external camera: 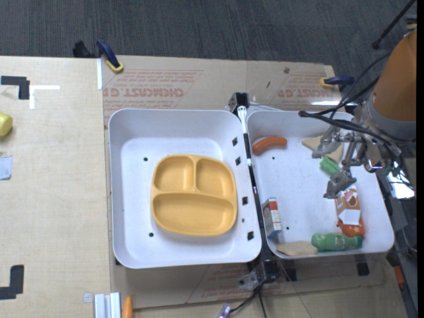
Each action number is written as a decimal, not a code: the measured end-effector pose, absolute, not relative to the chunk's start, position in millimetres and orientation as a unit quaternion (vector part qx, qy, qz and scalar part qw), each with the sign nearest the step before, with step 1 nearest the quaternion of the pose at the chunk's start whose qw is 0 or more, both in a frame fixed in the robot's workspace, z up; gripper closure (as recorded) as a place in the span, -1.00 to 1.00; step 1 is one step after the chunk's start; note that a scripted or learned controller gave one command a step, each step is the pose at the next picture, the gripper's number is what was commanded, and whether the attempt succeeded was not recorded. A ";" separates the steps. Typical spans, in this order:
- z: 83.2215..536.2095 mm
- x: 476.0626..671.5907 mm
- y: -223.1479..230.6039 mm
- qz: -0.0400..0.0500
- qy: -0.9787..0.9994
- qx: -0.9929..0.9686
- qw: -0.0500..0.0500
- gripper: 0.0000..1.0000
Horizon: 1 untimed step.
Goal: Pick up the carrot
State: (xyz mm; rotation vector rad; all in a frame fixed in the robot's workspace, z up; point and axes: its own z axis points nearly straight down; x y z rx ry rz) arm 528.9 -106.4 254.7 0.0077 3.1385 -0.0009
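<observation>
Two orange things lie in the right bin (291,197), and I cannot tell which is the carrot. One is an orange-red rounded stick (269,143) near the bin's back left corner. The other is a bright orange piece (352,228) under a white and red packet (348,207) at the front right. My gripper (337,183) hangs over the right half of this bin, just above and behind the packet and far right of the stick. A small green piece (329,164) sits right beside the gripper's back side.
The left bin (126,197) holds a yellow divided plate (195,195). The right bin also holds a green bottle (336,242), a tan flat piece (296,248), a small carton (271,217) by the left wall and a tan wedge (314,143). Cables trail from the arm (397,78).
</observation>
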 end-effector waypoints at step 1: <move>191.9 542.2 -28.2 0.000 0.994 0.106 0.001 -1.00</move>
